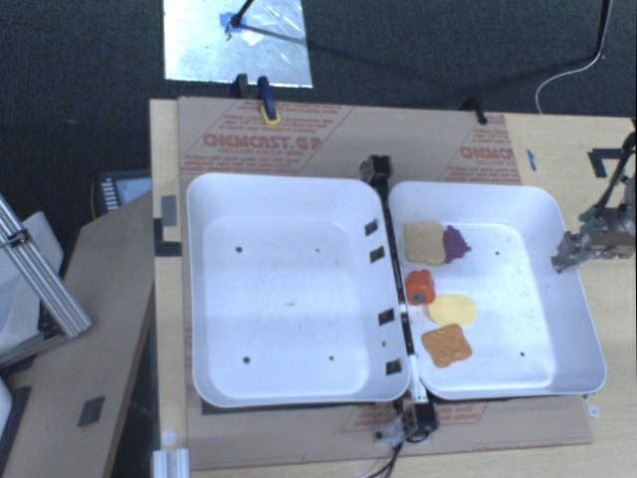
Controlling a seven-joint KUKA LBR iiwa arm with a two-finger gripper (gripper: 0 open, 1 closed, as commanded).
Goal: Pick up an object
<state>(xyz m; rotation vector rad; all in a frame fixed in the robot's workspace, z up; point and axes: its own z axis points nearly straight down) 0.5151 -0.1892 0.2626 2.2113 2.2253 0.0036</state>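
Left bin (289, 297) lies at frame centre-left. In the right bin (518, 297), along its left wall, a cluster: tan slab (424, 242) touching a purple piece (456, 243), below them an orange piece (420, 288), a yellow piece (453, 310), a brown slab (446, 345). All look light, small, probably soft; the flat slabs likely need an edge pinch. Gripper (569, 259) sits at the right rim; finger state cannot be told.

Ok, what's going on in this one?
The robot's hand sits at the right rim of the right-hand shallow white bin, not over any item. Five small things lie along that bin's left side: a tan flat piece, a purple lump, an orange-red piece, a yellow oval and an orange-brown slab. Nothing is grasped yet.
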